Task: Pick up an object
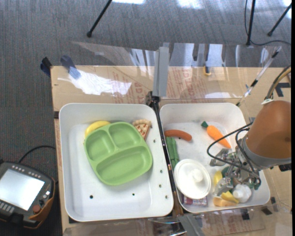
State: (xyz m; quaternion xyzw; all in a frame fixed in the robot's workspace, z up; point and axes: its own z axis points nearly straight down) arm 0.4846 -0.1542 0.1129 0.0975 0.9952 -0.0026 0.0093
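We see the arm (269, 132) reaching in from the right over the right-hand bin (187, 109), its orange band hanging above the wrist and hiding much of what lies beneath. The gripper (234, 175) is low in that bin's near right corner, set among a cluster of small items, and from this slant we cannot tell how it stands or whether anything is in it.

Just below the gripper lie a yellow piece (226, 197) and a small white object (242, 192), crowded together against the bin wall; we judge these the likeliest targets, since the wrist is lowered right over them. Just to the gripper's left sits a round white lid (192, 177), close enough that a careless descent could nudge it. Farther up from the gripper lies a toy carrot (217, 133), and beyond it to the left a sausage (178, 134) and a green vegetable (172, 150) along the dividing wall.

Well apart to the gripper's left, the other bin (73, 191) holds a green divided plate (119, 152) lying over a banana (95, 127) and a waffle piece (142, 128).

The counter (108, 85) carries both bins. We judge the pick not yet proven: nothing is visibly lifted clear.
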